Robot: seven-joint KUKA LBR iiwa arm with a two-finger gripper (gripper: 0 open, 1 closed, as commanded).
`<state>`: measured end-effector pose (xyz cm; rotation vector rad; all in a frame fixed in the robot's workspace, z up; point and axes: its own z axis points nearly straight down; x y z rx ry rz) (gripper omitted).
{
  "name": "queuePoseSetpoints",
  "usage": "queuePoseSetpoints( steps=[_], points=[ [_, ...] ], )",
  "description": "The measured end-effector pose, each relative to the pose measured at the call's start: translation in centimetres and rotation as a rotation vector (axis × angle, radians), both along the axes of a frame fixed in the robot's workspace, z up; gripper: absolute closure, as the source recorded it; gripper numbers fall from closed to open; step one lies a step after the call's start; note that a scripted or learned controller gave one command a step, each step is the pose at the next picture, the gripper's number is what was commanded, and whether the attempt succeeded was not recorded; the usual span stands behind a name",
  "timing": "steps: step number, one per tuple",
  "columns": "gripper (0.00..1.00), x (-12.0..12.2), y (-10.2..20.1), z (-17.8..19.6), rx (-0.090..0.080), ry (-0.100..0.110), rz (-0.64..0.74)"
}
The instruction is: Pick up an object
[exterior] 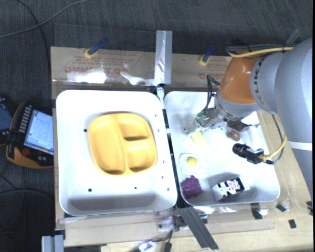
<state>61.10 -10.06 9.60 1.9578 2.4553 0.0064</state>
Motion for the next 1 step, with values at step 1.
queuePoseSetpoints(
  steps=[1],
  points=[
    [1.00,0.07,5.62,8.34,-0.003,0.012,-0.036]
  ],
)
